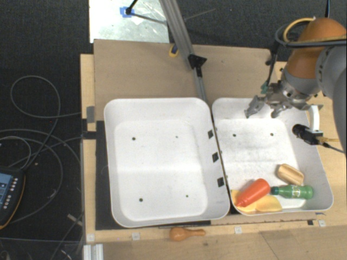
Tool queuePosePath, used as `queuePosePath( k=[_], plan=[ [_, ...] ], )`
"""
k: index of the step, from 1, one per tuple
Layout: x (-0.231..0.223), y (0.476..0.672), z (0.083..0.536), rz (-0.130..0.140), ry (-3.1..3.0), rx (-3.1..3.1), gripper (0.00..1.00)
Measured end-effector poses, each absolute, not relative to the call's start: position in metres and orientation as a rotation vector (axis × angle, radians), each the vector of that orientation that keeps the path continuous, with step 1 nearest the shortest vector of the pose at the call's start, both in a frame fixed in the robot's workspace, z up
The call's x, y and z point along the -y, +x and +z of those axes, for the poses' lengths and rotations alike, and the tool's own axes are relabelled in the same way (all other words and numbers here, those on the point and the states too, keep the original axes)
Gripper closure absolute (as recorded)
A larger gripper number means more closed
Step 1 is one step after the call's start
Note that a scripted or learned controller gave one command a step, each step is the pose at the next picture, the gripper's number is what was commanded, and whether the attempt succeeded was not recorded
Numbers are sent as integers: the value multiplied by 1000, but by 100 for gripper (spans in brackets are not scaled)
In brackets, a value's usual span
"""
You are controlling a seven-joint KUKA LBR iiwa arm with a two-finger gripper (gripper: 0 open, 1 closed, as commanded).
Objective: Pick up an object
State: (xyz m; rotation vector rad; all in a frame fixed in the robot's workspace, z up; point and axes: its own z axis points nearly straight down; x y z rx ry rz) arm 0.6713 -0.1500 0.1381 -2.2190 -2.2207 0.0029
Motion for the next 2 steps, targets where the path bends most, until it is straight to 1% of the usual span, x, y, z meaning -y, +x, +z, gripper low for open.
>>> queuePosePath(
  k=[1,2],
  plan=[
    [150,674,153,-5,-2224,2226,100],
    [152,678,219,-9,-2224,2231,100]
  ],
)
